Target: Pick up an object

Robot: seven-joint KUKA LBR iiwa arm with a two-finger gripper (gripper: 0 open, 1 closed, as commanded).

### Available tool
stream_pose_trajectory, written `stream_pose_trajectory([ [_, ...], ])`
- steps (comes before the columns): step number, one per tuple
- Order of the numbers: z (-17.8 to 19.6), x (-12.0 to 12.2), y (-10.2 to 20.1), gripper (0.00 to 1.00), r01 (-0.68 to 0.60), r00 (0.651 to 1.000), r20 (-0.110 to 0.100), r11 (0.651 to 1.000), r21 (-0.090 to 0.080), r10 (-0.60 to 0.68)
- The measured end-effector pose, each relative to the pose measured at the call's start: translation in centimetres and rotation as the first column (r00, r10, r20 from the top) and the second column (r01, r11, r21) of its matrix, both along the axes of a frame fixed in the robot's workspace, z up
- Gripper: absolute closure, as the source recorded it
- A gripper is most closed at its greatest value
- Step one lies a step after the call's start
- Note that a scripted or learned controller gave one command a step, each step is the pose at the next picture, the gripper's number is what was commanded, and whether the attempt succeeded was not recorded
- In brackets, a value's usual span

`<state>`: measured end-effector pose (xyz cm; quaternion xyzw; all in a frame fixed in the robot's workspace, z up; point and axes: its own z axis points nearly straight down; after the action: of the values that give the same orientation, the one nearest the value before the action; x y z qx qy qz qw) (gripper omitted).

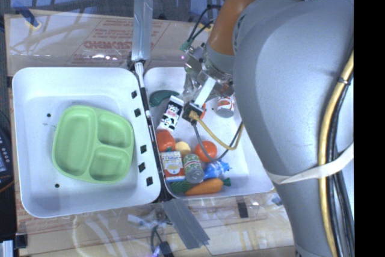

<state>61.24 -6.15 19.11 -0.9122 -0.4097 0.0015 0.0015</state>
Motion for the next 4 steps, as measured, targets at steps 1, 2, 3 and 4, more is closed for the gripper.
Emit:
stream_pose_trajectory([
  [1,-0.1,0.0,0.0,0.0,-0.001,1.0,-0.001,1.0,0.0,0.001],
  [2,6.3,1.7,-7.3,0.0,-0.233,0.972,0.002,0.972,0.0,0.233],
  [3,-0.1,-1.7,2.2,0.0,0.046,0.999,-0.005,0.999,0.001,-0.046],
  [4,6.9,2.5,-3.1,0.0,0.117,0.993,0.002,0.993,-0.001,-0.117],
])
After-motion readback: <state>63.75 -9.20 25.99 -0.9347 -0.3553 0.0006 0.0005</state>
